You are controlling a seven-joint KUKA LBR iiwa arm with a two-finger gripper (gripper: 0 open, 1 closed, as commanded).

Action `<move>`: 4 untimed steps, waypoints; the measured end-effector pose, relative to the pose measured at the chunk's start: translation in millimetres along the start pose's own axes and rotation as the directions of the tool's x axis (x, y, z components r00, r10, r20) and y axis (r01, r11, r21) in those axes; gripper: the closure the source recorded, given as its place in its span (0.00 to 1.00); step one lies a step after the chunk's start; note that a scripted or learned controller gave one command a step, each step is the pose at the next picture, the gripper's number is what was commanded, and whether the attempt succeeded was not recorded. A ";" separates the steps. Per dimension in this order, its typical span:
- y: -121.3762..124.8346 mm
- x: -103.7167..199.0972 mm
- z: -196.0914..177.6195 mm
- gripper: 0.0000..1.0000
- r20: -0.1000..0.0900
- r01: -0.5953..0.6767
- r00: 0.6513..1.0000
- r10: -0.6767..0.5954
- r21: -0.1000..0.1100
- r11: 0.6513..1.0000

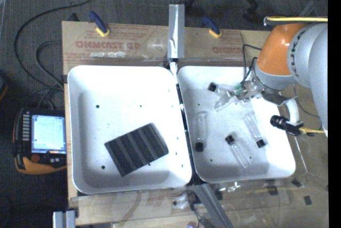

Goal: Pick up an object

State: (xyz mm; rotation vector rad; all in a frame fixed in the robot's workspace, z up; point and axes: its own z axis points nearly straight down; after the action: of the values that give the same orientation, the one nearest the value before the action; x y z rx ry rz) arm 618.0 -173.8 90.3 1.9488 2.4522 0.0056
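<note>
The arm (298, 56) reached in from the right of the frame over the upper part of the right bin (277, 168); its gripper (240, 92) sat low there, and whether it was open or shut could not be told. Clear vials with black caps lay in that bin: one (200, 131) near the left wall, one (238, 151) at lower centre, one (253, 128) to its right. A ribbed black block (137, 148) lay tilted in the left bin (85, 88).
</note>
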 end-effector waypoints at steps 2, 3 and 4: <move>1.8 -0.2 -10.8 0.00 0.001 0.000 1.000 0.000 -0.006 1.000; 48.9 -5.9 1.6 0.00 -0.005 0.017 1.000 -0.017 0.020 1.000; 15.6 60.2 -0.2 0.00 -0.001 0.073 0.997 -0.073 0.000 0.997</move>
State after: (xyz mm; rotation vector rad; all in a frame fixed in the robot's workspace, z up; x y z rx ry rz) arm 619.6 -111.6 90.4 1.8579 2.5222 0.0062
